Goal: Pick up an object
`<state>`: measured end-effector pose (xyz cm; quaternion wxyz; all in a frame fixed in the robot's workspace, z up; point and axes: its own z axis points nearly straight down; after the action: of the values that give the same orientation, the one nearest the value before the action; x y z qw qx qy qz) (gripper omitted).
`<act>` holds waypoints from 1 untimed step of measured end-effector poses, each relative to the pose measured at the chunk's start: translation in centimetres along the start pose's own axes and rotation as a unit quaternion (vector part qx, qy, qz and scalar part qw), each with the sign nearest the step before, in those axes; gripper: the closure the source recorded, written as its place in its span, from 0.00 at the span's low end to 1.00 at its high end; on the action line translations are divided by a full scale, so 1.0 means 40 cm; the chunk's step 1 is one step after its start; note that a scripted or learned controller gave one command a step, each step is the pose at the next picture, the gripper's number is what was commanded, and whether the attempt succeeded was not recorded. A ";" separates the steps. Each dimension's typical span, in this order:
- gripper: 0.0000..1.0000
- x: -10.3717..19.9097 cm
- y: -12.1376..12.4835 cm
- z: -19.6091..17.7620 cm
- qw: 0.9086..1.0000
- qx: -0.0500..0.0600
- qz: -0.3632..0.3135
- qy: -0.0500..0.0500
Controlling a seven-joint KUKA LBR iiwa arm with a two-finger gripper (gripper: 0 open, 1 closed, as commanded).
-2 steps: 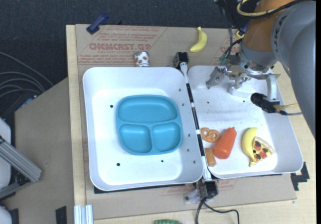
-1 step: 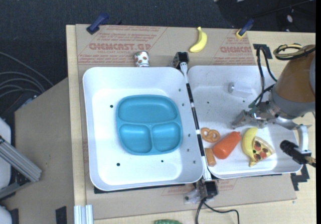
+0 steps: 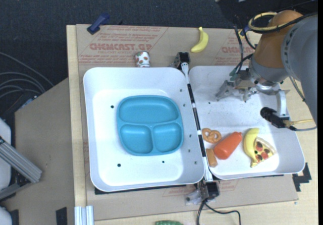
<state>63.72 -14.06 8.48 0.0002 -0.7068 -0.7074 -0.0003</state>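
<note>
My gripper hangs over the upper part of the right bin, its fingers spread open with nothing between them. The toys lie apart from it, along the bin's near edge: a pretzel, an orange carrot-like piece, a yellow banana and a pizza slice. A small brown block lies by the bin's left wall. The grey arm with its orange band reaches in from the upper right.
The left bin holds a blue divided plate. On the bench behind the bins lie a second banana, a small red-and-white figure and a blue object. A black fitting with cables hangs beside the arm.
</note>
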 end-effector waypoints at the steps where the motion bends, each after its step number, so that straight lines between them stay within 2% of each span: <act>1: 1.00 0.000 0.001 -0.026 1.000 -0.001 -0.001 -0.001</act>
<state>63.76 -14.07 9.51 -0.0007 -0.7064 -0.7078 -0.0002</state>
